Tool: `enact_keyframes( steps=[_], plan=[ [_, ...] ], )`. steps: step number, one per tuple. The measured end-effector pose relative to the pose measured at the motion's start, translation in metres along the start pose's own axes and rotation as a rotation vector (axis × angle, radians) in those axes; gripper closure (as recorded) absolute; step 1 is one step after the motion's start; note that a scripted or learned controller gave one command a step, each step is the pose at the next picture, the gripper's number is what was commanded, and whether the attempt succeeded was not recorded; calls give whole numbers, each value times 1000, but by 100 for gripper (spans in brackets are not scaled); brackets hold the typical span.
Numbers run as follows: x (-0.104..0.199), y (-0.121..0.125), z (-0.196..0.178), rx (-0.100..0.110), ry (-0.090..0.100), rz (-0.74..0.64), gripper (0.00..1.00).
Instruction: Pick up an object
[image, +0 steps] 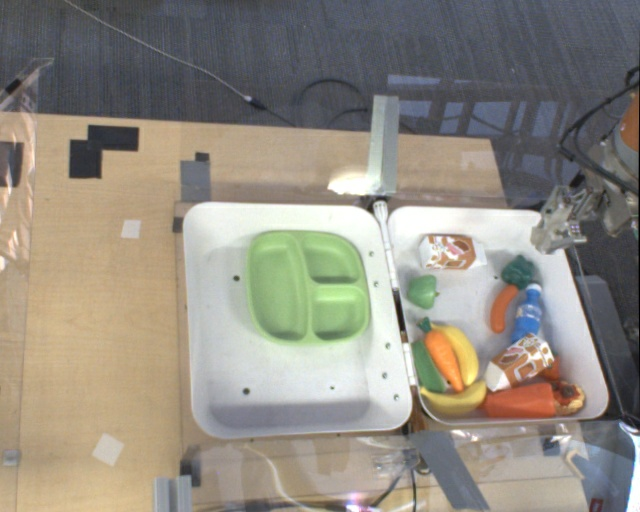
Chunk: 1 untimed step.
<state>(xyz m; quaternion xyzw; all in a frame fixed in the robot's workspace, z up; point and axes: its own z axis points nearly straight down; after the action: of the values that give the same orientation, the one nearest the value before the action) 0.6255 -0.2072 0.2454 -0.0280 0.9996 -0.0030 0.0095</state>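
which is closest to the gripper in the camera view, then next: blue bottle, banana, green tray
1. Blue bottle, in the right bin, just below the gripper.
2. Banana, at the right bin's lower left.
3. Green tray, in the left bin, farthest.

Lying under everything, a pale wooden bench (90, 330), wearing black patches (100, 148) and grey tape (196, 180) near its far edge. Beyond the bench, running dark grey carpet (250, 45), crossed by a thin cable (190, 65).
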Motion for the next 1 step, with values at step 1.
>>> enact_keyframes(
  steps=[1],
  plan=[
    [31,10,130,-7,18,148,100]
  ],
)
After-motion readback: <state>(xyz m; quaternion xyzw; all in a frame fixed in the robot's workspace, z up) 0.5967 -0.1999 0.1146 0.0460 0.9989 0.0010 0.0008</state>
